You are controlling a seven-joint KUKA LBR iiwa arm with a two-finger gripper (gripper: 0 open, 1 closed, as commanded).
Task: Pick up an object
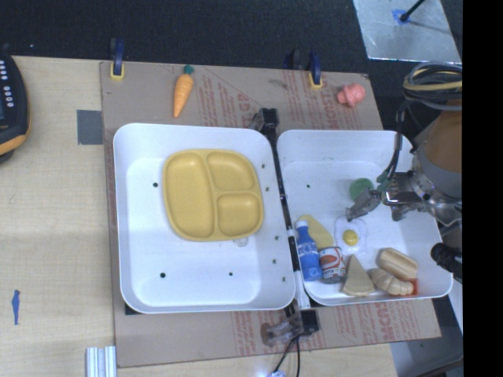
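I am watching the hand (363, 208) hovering in the right bin (330, 144), fingers parted, gripping nothing. A green object (361, 187) is lying just at its 12 o'clock, a fried egg (350, 236) at its 6 o'clock. A yellow divided plate (212, 193) is sitting in the left bin (134, 234).

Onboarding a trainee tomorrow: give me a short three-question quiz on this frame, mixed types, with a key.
1. True or false: the yellow three-compartment plastic plate lies in the left white bin.
2. Which lies outside both bins? A) blue plastic bottle B) orange toy carrot C) fried-egg toy
3. Fill in: the gripper hovers over the ____ bin.

Key: 1 true; 2 B; 3 right.
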